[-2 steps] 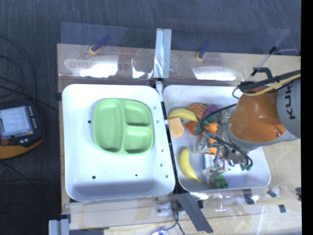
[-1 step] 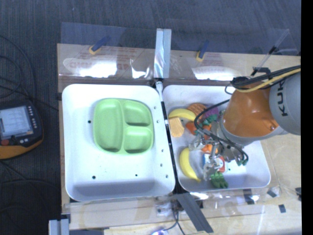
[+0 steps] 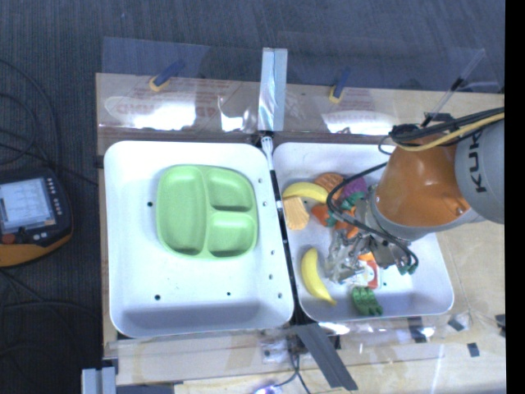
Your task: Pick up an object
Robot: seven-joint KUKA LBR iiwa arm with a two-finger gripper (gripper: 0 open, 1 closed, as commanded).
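Two shallow white bins sit side by side on the bench. The left bin [image 3: 131, 302] holds a light green divided tray [image 3: 207, 210], rounded at the corners, with one long compartment along its 9 o'clock side and two smaller ones toward 3 o'clock; it lies in the upper half of that bin.

The right bin [image 3: 426, 298] holds a cluster of toy food. A yellow banana [image 3: 315, 277] lies near the bin's 7 o'clock area, curved, with its tips pointing up and toward 5 o'clock. A second banana [image 3: 303, 191] lies toward 11 o'clock, arched over an orange-and-yellow piece [image 3: 295, 214] just below it. A rounded orange item [image 3: 330, 181] sits just beside that banana at its 2 o'clock. A purple piece [image 3: 355, 192] shows near the arm's orange band, and a small green block [image 3: 367, 300] lies at the bin's 6 o'clock edge. Red and orange bits lie under the gripper, too tangled to name.

The arm's orange band [image 3: 418, 187] hangs over the right bin from 3 o'clock. The gripper [image 3: 349, 263] is low over the bin's middle, just at 3 o'clock of the lower banana. I cannot tell how far apart its jaws stand, nor whether anything is caught between them.
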